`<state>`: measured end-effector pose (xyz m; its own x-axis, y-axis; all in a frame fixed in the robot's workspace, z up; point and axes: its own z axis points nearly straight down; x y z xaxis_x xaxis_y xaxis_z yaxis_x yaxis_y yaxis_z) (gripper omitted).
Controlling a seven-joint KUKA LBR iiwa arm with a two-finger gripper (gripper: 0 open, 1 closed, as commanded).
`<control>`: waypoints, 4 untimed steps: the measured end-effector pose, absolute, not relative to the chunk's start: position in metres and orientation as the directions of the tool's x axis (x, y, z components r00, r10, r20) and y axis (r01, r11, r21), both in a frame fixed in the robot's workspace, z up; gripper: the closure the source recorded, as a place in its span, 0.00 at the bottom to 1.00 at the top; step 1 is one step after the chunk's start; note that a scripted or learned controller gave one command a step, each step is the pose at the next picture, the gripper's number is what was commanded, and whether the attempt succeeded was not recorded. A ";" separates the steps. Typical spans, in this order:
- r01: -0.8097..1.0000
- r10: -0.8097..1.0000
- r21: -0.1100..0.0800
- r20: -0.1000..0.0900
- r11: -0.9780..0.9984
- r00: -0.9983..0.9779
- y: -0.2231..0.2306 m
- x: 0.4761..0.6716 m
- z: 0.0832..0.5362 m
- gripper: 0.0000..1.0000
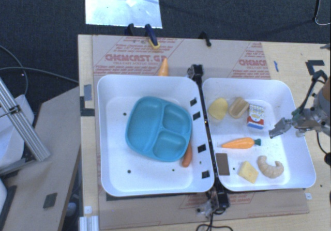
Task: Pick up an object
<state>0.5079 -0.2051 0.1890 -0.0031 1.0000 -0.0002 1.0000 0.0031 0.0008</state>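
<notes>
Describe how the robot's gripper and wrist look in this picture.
The gripper is grey metal with slim, angular fingers at its tip. Behind it is a blocky grey body, crossed by thin dark cables or rods rising toward the wrist. At the picture's edge, a patch of orange-brown shows above the grey parts.

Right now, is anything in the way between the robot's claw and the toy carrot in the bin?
Nothing visible blocks it. The gripper hangs over the right side of the right bin, and the carrot lies to its left with bare white floor between them. The small carton sits farther back, off that line.
</notes>
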 end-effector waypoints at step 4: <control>1.000 1.000 -0.002 -0.001 -0.002 0.002 -0.162 0.485 0.078 0.00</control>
<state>0.4849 -0.1620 0.0778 0.0022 1.0000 -0.0010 1.0000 -0.0022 -0.0015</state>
